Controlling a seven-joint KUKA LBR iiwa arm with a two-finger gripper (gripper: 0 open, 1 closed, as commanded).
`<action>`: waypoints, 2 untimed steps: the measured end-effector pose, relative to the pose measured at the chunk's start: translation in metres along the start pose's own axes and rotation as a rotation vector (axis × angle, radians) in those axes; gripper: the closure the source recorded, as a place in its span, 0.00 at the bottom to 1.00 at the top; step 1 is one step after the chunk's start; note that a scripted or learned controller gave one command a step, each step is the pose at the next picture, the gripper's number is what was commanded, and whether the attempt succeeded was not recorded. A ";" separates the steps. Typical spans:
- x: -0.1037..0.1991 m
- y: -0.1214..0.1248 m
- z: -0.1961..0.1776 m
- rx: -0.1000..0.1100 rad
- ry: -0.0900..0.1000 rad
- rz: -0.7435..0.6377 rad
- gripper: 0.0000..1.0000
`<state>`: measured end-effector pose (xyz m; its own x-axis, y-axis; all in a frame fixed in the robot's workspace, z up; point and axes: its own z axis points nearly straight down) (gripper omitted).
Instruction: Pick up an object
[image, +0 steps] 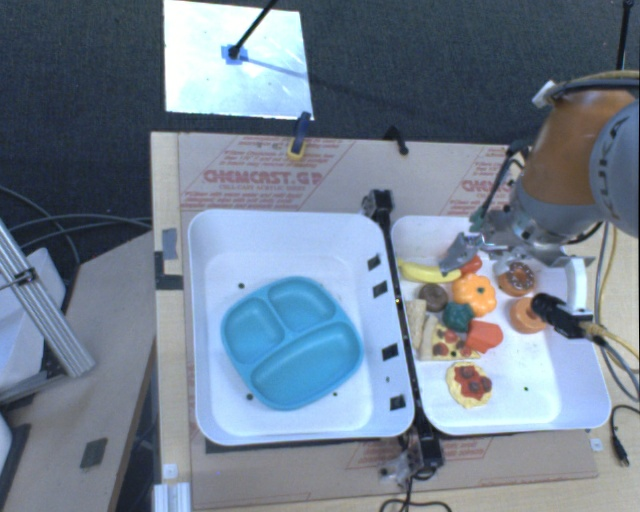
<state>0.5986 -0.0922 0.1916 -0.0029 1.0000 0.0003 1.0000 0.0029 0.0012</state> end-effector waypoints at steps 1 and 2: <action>-0.016 -0.013 0.085 -0.015 -0.004 -0.001 0.00; -0.047 -0.064 0.104 -0.010 -0.001 0.008 0.00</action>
<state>0.5353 -0.1392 0.0876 0.0047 1.0000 -0.0009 0.9999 -0.0047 0.0109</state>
